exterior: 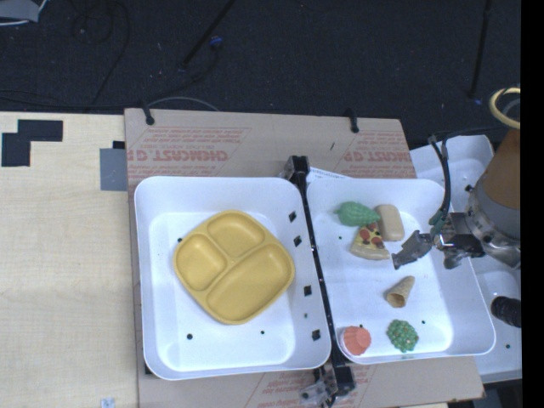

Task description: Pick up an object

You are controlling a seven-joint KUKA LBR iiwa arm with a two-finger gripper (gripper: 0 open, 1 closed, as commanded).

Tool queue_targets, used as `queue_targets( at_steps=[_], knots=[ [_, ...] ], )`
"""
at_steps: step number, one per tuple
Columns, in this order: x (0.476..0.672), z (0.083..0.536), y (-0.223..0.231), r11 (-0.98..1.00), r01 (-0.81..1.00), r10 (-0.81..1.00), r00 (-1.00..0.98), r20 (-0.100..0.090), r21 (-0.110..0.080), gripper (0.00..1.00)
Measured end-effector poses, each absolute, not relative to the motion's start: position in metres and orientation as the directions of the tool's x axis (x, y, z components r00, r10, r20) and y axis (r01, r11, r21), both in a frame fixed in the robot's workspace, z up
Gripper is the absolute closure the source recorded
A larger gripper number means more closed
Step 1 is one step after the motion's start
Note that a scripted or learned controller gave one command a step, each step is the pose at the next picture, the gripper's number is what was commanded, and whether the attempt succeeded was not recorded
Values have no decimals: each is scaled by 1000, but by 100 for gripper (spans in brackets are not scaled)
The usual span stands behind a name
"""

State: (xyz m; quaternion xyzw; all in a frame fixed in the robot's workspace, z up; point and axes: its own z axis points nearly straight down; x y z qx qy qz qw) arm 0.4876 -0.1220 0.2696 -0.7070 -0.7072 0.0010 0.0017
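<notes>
My gripper (431, 252) hovers over the right side of the right bin (463, 334), open, with nothing between its fingers. Its left fingertip (406, 254) is just right of a pizza slice toy (369, 244). A beige bread piece (390, 222) and a green leafy toy (350, 213) lie at the back of that bin. Below the gripper sits a tan cone (399, 291). A green broccoli toy (402, 336) and a red-orange round toy (356, 340) rest at the front edge.
The left bin (161, 330) holds a yellow divided plate (234, 264). A black divider (310, 262) runs between the bins. The arm's orange band (514, 172) rises at the right, beside white sheeting.
</notes>
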Motion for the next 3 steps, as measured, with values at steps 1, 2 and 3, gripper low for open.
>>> queue_targets(
  at_steps=[1,2,3],
  knots=[
    [490,207,-117,0,1000,1000,0,3,-10,0],
    [482,160,-117,0,1000,1000,0,3,-9,0],
    [482,109,-126,-1,1000,1000,1,3,-9,0]
  ],
)
